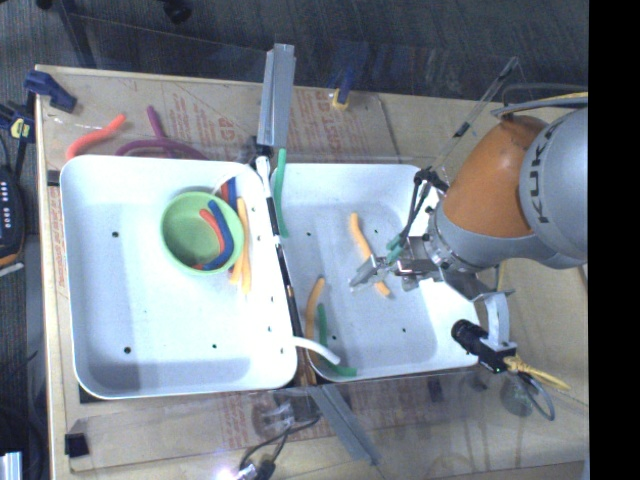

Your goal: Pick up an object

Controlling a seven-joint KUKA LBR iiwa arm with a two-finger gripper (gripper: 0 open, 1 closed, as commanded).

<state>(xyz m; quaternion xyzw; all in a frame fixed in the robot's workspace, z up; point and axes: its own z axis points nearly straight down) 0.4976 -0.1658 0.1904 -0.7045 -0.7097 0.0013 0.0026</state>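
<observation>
The gripper (368, 274) hangs low over the right bin (420, 343), near that bin's centre, with the grey arm (520, 203) reaching in from three o'clock. Its metal fingers are spread apart, clasping nothing. Just at its four o'clock lies a short orange stick (381, 288), touching or nearly touching a fingertip. A longer orange stick (357, 231) lies at twelve o'clock from the gripper. At eight o'clock, beside the bin's left wall, sit another orange stick (314, 300) and a green stick (322, 320). The left bin (150, 353) holds a green bowl (195, 233).
</observation>
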